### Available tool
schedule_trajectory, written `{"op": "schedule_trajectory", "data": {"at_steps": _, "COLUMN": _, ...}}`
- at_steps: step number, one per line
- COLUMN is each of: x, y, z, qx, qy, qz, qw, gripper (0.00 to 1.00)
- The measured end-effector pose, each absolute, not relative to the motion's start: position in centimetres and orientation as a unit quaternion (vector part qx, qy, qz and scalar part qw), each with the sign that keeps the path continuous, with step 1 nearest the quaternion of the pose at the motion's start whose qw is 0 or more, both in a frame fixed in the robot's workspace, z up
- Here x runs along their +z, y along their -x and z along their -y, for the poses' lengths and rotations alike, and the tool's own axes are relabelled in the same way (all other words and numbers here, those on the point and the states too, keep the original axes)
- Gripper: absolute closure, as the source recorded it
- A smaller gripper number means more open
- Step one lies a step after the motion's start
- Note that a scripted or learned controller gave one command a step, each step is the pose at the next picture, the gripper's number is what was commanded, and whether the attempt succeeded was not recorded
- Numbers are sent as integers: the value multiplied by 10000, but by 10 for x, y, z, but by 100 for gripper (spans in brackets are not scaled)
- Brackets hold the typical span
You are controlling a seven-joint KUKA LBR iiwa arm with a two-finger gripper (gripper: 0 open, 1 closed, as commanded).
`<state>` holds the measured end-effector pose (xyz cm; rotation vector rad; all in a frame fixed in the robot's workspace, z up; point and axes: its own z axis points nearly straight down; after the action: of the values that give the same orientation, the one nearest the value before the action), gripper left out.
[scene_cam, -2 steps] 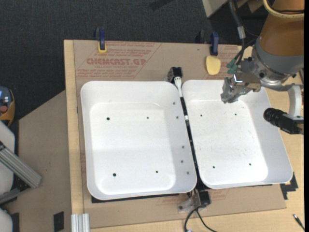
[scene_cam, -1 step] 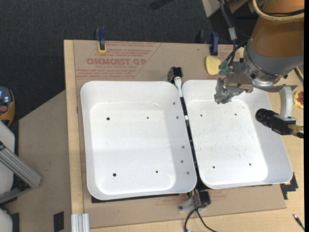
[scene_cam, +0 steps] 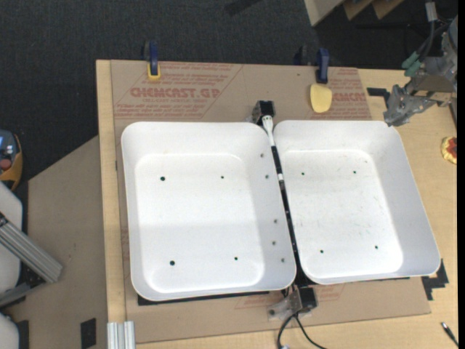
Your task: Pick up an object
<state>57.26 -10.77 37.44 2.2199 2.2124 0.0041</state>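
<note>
Two white bins sit side by side on the counter (scene_cam: 218,78): left bin (scene_cam: 134,217), right bin (scene_cam: 414,217). A yellow object (scene_cam: 320,97) lies on the brown board just behind the right bin's back rim, near a blue clamp (scene_cam: 322,64); a second blue clamp (scene_cam: 152,55) sits behind the left bin. The tool (scene_cam: 404,106) hangs past the right bin's far right corner, off the bin, well apart from the yellow object. Can't tell whether the tool is open or closed.

Red print reading "CHEMCAST G P" stands on the brown board (scene_cam: 182,86), left of the gripper (scene_cam: 401,111). Smaller lines below it are illegible.
</note>
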Motion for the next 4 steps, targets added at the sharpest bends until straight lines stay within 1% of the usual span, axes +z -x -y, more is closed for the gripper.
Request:
{"op": "schedule_trajectory", "data": {"at_steps": 1, "x": 308, "y": -614, "z": 53, "qx": -1, "qy": -7058, "qz": -7084, "qw": -8, "gripper": 100}}
{"op": "schedule_trajectory", "data": {"at_steps": 2, "x": 336, "y": -598, "z": 49, "qx": 10, "qy": -7068, "qz": -7074, "qw": 15, "gripper": 100}}
{"op": "schedule_trajectory", "data": {"at_steps": 3, "x": 259, "y": -648, "z": -3, "qx": -5, "qy": -7054, "qz": -7089, "qw": -13, "gripper": 100}}
{"op": "schedule_trajectory", "data": {"at_steps": 4, "x": 313, "y": -651, "z": 25, "qx": 12, "qy": -7073, "qz": -7069, "qw": 19, "gripper": 100}}
